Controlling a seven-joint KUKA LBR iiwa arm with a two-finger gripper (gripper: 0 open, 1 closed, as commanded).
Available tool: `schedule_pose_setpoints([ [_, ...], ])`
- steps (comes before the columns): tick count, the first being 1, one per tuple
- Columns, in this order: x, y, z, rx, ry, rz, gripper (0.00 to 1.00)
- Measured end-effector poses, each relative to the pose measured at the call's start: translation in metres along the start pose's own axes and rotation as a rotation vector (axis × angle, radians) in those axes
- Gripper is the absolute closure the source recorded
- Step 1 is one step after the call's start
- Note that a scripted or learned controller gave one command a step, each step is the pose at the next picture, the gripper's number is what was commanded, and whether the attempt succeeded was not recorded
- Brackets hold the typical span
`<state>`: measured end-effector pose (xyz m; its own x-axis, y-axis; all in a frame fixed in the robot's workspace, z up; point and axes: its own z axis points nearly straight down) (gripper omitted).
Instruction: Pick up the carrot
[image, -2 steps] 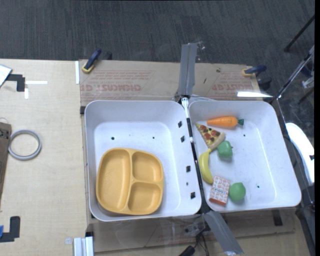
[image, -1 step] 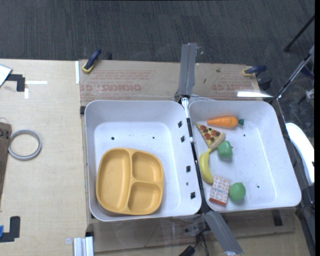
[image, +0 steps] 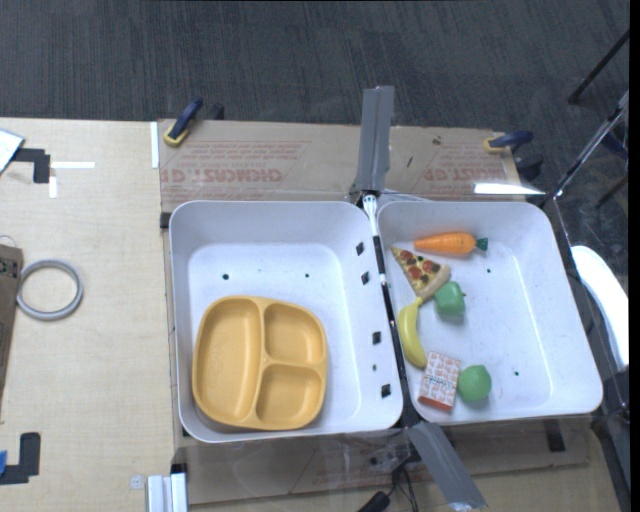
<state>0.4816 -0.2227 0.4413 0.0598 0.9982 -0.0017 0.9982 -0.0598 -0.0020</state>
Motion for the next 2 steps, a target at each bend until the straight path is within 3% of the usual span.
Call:
schedule_pose_setpoints([
  [2, 0.0059, -0.0030, 0.0004, -0.001, 0.000, 0.115, 0.00],
])
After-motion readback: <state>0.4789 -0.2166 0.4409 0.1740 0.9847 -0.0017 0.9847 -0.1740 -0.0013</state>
